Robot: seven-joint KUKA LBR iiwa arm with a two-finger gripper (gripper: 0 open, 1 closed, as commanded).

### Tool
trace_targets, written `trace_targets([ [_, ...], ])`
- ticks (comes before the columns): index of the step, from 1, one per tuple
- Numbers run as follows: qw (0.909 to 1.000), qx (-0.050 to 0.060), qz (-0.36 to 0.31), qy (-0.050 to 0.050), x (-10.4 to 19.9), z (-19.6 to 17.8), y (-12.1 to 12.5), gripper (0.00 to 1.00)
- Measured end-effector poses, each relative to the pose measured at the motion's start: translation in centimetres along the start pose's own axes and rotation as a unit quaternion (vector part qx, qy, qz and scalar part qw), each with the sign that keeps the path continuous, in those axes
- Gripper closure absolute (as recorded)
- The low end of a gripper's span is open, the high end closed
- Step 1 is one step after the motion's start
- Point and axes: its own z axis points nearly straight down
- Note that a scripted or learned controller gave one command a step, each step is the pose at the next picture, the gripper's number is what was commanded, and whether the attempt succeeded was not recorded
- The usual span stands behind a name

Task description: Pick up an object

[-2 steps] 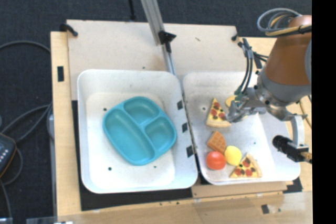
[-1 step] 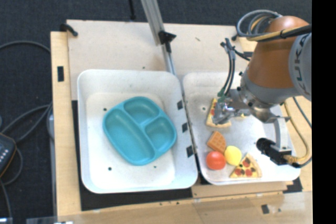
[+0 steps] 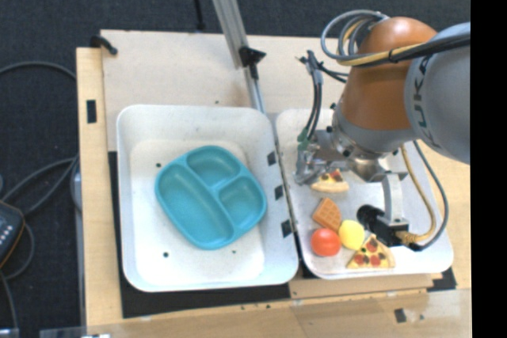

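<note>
My gripper [image 3: 317,170] hangs low over the upper left part of the right bin [image 3: 432,261], just above and left of a tan pastry-like toy [image 3: 329,185]. Below it lie an orange waffle piece [image 3: 326,213], a red tomato [image 3: 325,242], a yellow lemon [image 3: 351,233] and a pizza slice [image 3: 371,256]. The arm's orange band and grey wrist cover the bin's upper right part. The pastry toy touches the gripper's lower side, but I cannot see it held.
The left bin [image 3: 135,131] holds a blue divided plate [image 3: 210,195]. A slanted metal post [image 3: 226,4] rises behind the bins. A black cable fitting [image 3: 380,224] lies near the lemon. Cables loop above the wrist.
</note>
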Motion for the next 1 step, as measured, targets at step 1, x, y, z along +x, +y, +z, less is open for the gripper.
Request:
trace_targets([
  [1, 1.0, 0.002, 0.0, 0.0, 5.83, 1.64, -0.29, 1.0],
])
